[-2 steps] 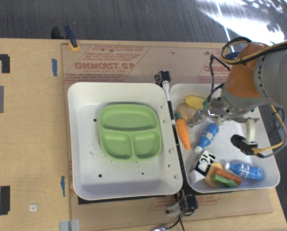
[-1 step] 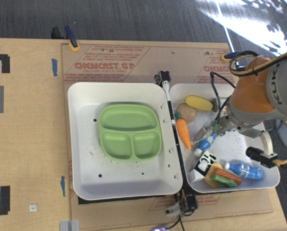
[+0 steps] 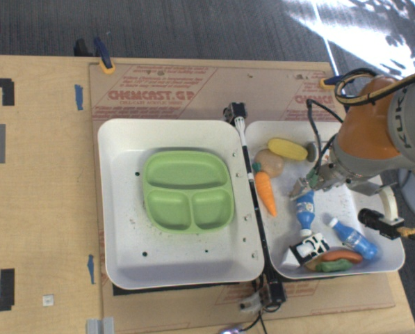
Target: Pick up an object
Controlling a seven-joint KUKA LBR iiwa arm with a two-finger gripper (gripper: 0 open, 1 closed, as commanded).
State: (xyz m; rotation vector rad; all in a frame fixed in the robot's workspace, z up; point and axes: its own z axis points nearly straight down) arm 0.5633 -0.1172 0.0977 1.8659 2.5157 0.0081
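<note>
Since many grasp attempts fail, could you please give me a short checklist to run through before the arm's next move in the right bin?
1. Pincer is over the right bin: ok.
2. A target lies close: the blue bottle is just below the pincer: ok.
3. Something is already held between the fingers: cannot tell, the wrist hides them.
4. Room around the target: carrot lies apart to its left: ok.
5. Green plate sits in the left bin, out of the way: ok.

bins 2 (image 3: 117, 207); plate 1 (image 3: 188, 190); bottles 2 (image 3: 304, 211); carrot 1 (image 3: 265, 193)
</note>
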